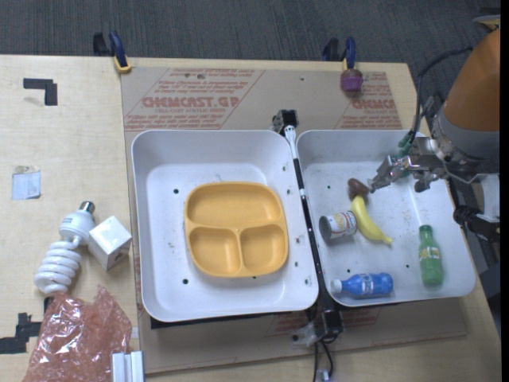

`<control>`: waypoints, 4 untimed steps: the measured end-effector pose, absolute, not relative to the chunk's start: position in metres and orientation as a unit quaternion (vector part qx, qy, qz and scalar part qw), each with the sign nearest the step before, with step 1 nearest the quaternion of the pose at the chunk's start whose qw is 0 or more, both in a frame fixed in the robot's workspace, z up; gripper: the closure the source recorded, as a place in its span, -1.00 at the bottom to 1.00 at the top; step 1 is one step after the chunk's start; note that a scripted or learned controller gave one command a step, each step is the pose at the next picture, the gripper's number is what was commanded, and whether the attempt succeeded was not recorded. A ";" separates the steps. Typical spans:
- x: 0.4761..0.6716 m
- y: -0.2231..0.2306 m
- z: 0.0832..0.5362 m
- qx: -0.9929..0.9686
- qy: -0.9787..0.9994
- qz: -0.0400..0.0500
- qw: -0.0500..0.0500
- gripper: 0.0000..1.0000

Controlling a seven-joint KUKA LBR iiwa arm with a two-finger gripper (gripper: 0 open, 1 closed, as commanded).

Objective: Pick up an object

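The right bin holds a yellow banana with a brown tip, a small can lying on its side, a blue bottle near the front wall, and a green bottle at the right. My gripper hovers over the back of this bin, just up and right of the banana's brown tip, with nothing seen in its hold. The left bin holds a yellow divided tray.
A light bulb, a white cube and a crumpled pink bag lie on the bench left of the bins. A purple item sits on the board behind the right bin. Cables run beside my arm at the right.
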State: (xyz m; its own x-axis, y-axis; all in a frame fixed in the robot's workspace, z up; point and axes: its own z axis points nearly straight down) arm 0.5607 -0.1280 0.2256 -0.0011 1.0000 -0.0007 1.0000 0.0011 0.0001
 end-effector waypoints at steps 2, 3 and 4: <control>0.550 -0.106 0.116 0.708 0.706 0.001 0.002 1.00; 0.550 -0.106 0.116 0.708 0.706 0.001 0.001 -1.00; 0.508 -0.092 0.092 0.708 0.706 0.000 0.000 -1.00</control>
